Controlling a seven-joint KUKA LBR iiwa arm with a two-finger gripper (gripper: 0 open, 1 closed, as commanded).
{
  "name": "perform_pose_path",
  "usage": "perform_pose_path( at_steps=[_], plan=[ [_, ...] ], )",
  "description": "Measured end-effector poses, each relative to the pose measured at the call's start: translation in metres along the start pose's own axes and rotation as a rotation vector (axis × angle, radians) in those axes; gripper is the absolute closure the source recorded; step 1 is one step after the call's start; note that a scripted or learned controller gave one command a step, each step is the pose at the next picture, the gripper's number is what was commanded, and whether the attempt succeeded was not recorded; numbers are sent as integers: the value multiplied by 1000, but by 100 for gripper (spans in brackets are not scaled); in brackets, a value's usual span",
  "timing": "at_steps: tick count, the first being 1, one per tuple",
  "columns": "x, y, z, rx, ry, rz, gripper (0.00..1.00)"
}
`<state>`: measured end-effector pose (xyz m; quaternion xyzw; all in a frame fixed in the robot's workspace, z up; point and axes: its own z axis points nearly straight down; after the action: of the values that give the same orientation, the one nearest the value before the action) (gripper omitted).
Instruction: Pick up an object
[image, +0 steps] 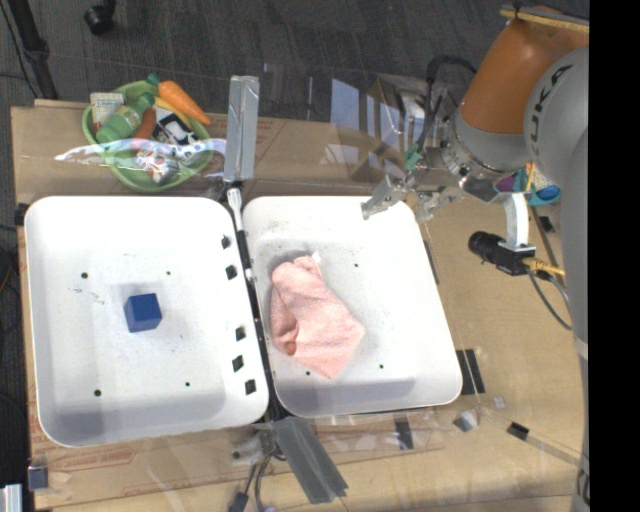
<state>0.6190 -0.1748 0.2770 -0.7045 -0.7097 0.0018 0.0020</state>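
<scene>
The bench (300, 140) is the biggest thing, a brown surface running under everything. On it sit two shallow white bins side by side: the left bin (60, 400) and the right bin (420, 370), their inner walls touching along the middle.

The arm (555, 110) enters at two o'clock, grey with an orange band (510, 65) above the wrist. Its gripper (400, 198) hangs over the far rim of the right bin, at about twelve o'clock of that bin, with nothing between its fingers. The two metal fingers point down and toward nine o'clock, and a narrow gap shows between their tips, so they stand slightly apart.

In the right bin a crumpled pink cloth (312, 318) lies just left of centre, toward nine o'clock, well apart from the gripper.

At eleven o'clock on the bench, beyond the left bin, sits a green bowl (140, 178) heaped with small items, among them an orange carrot (180, 98).

A small blue cube (143, 312) rests in the left bin, slightly toward nine o'clock of its centre, alone on the white floor.
</scene>
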Motion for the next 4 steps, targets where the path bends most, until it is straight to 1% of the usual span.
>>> perform_pose_path(
  at_steps=[1,2,3,4],
  plan=[
    [34,-45,97,1,0,-128,0],
    [12,-65,183,-5,0,-232,0],
    [12,-65,183,-6,0,-231,0],
    [53,-19,184,-6,-1,-321,0]
  ],
)
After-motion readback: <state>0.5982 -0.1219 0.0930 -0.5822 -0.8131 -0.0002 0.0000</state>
